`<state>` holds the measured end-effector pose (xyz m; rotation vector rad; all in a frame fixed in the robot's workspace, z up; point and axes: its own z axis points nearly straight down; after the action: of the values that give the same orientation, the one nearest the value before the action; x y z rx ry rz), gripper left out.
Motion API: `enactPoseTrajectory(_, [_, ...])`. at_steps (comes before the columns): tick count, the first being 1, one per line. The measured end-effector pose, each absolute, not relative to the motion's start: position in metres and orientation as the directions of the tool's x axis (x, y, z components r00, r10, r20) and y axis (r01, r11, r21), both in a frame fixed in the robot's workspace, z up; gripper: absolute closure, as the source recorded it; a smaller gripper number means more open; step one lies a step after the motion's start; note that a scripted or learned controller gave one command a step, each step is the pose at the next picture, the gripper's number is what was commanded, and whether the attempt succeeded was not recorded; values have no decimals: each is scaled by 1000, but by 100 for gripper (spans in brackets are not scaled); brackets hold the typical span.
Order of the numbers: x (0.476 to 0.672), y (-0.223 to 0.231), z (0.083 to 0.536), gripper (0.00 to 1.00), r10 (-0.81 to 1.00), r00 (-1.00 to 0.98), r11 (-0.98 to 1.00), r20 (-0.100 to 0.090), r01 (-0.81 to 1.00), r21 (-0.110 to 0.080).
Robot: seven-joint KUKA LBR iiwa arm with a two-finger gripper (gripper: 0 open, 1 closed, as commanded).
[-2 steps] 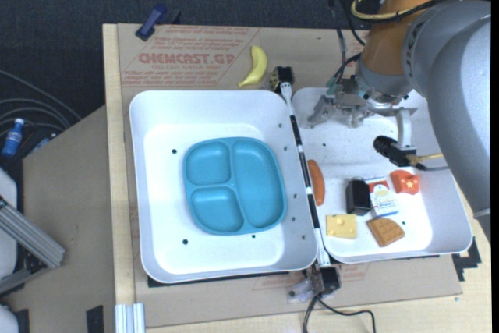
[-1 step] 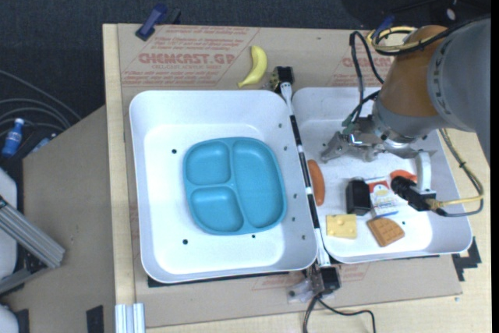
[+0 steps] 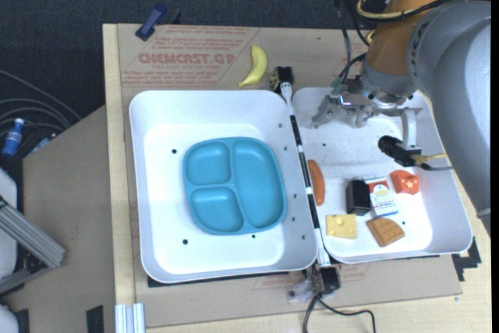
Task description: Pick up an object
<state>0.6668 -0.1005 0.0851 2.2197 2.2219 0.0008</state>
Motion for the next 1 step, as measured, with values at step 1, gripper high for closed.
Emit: enactPoseTrajectory(1, [667,-92,85,0,1000,-1,1,0,1000,-1])
